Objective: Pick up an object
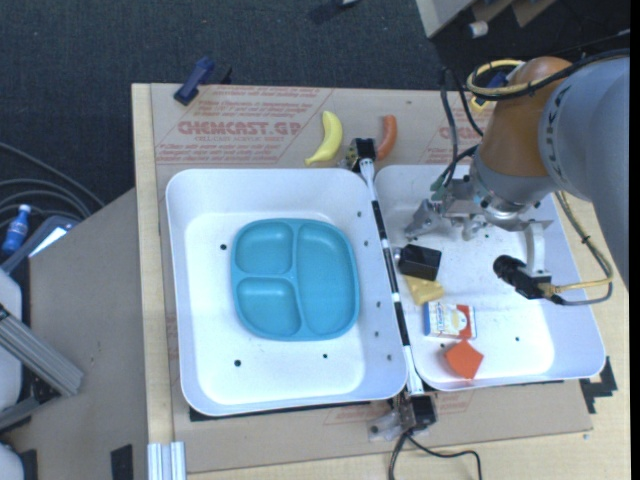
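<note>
End effector (447,216) low in right bin (560,353), upper-left part; whether it is released or clenched we cannot tell. Nearest candidate we take as target: black block (420,262), lying just below and slightly left of end effector, close to divider between bins. Its long axis runs left-right with slight downward tilt toward right; no distinct pointing end. Yellow piece (424,290) touches its lower edge; we judge crowding a risk. Blue plate (296,278) sits in left bin (190,268), well apart.
</note>
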